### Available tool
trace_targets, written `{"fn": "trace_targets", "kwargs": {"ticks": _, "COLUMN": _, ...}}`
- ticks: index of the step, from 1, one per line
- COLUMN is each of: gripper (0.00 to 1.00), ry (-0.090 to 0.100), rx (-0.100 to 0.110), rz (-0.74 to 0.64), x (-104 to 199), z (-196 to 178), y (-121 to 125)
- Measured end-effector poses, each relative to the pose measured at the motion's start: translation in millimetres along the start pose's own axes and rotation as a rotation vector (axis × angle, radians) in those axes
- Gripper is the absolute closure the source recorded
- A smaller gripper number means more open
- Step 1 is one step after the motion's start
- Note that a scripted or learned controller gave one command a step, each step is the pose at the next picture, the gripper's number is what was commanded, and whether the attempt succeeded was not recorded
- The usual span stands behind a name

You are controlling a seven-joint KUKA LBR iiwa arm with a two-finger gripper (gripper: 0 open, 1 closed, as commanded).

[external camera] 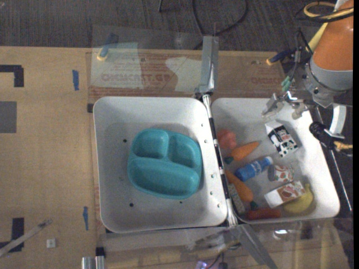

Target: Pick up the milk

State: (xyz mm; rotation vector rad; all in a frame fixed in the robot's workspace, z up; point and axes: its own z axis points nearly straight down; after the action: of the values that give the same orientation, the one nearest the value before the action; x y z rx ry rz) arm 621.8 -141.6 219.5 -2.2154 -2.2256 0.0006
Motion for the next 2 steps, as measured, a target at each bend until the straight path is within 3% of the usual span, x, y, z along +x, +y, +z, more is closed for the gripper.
{"fn": "trace_targets", "kwargs": {"ticks": 1, "gripper": 0.00, "ry": -0.008, "rx": -0.032, "rz": -0.028, "x": -33, "z": 101, "y": -27}}
{"fn": "trace_targets", "kwargs": {"ticks": 2, "gripper": 0.00, "ry": 0.002, "rx": -0.038, "rz": 0.020, "x": -72, "z": 111, "y": -11}}
